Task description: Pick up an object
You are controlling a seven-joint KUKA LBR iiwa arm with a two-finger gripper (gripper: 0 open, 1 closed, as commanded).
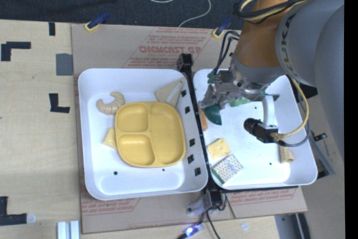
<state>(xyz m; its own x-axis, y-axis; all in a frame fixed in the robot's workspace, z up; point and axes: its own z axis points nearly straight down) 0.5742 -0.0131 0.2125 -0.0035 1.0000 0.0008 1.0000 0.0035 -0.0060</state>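
My gripper point(215, 99) hangs low over the right bin point(296, 176), at its left wall, just above a green piece point(214, 116). Nearer lie a yellow block point(218, 148) and a patterned packet point(226, 167). A yellow divided plate point(150, 133) sits in the left bin point(92, 137).

A yellow sectioned plate point(150, 134) lies flat in the left bin, with a beige croissant-shaped piece point(110, 103) touching its upper-left edge and a tan wedge point(170, 92) at its upper-right corner. In the right bin, a yellow cheese-like block point(218, 149) and a speckled patterned square point(226, 167) lie just beside each other near the front-left corner. A green piece point(214, 115) is seen under the arm's wrist, partly hidden.
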